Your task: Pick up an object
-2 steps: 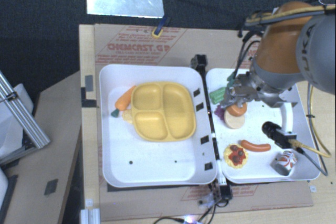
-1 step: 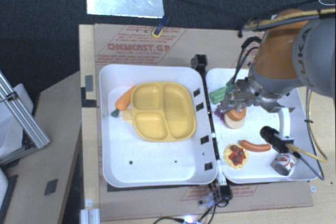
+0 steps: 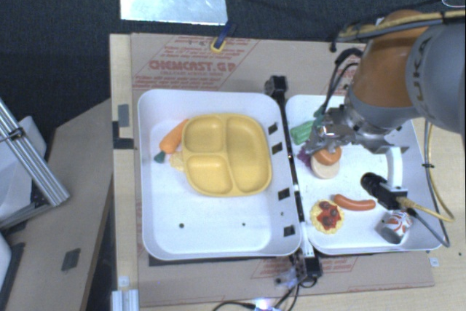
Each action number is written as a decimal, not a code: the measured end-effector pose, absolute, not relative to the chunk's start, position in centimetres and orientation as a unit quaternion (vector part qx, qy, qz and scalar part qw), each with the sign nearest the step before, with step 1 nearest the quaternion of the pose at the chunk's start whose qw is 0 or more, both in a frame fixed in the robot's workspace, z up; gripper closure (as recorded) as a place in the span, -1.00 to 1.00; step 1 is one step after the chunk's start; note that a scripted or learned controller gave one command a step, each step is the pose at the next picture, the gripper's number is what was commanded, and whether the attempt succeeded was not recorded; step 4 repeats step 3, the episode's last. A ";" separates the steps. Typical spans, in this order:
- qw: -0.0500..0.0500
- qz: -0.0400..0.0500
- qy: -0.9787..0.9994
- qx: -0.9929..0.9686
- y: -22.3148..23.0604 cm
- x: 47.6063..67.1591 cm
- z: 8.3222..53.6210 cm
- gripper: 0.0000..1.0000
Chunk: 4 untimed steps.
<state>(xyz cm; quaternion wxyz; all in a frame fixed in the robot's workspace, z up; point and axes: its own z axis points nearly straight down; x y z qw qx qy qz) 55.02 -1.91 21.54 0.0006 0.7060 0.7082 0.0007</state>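
A round toy (image 3: 325, 161) – orange on top, cream below – sat in the upper left part of the right-hand bin (image 3: 351, 241), just right of the divider between the two bins. The pincer (image 3: 325, 144) hung directly over it, its tip at the toy's upper edge and seemingly touching or just short of it. From this slanted view it was not possible to tell whether the pincer was wide, narrow or closed on anything, and the toy looked to be resting on the bin floor.

The step in hand appeared to be the final lowering onto the toy, before any lift. The next move would likely call for a firm squeeze on the toy's sides and then a straight rise. The toy's rounded shape might let it slip out.

Just left of the pincer lay a green thing (image 3: 301, 132), close enough to be nudged. Lower in the same bin were a sausage (image 3: 354, 202), a small pizza (image 3: 327, 215) and, in the lower right corner, a silver-and-red thing (image 3: 392, 226), all well apart from the pincer. The grey arm (image 3: 408, 76) with its orange band reached in from the upper right of the frame.

The left-hand bin (image 3: 156, 229) held a yellow divided plate (image 3: 224, 154) with a carrot (image 3: 172, 136) against its left edge – none of it near the action.
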 end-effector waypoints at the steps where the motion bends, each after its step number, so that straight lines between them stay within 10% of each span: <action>1: 0.001 0.001 0.709 0.706 -2.0 55.4 21.9 1.00; 4: 0.000 0.001 0.708 0.706 -1.8 53.9 23.0 1.00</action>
